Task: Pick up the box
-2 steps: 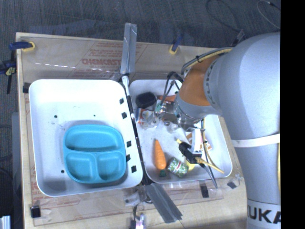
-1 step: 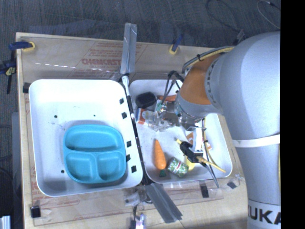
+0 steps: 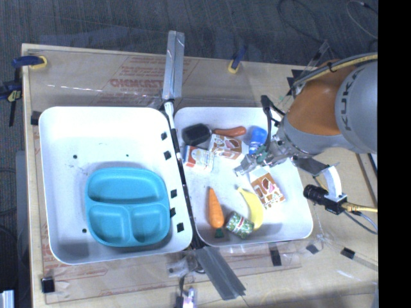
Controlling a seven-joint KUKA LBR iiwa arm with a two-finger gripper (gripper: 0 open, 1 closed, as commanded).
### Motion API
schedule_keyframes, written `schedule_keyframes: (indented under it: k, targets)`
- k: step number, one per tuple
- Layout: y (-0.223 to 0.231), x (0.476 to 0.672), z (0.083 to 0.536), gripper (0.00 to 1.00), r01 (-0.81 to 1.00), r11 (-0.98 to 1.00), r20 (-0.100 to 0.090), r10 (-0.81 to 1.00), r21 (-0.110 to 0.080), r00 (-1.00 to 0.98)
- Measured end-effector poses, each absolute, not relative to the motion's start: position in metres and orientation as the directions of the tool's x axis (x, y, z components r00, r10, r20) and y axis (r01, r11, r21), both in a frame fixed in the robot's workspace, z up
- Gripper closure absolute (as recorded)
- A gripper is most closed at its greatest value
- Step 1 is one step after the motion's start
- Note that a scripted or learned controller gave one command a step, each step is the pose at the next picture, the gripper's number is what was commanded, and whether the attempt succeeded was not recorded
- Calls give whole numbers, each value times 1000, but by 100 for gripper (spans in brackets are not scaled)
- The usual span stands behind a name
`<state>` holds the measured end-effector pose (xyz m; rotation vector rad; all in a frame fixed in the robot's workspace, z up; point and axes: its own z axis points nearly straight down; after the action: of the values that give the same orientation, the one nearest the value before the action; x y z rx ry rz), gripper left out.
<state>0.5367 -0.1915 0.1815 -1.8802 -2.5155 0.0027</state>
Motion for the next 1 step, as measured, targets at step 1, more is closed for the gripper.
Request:
schedule_keyframes:
  k: [1]
  targets:
    - [-192, 538, 188, 100, 958, 287, 0, 958, -5, -287]
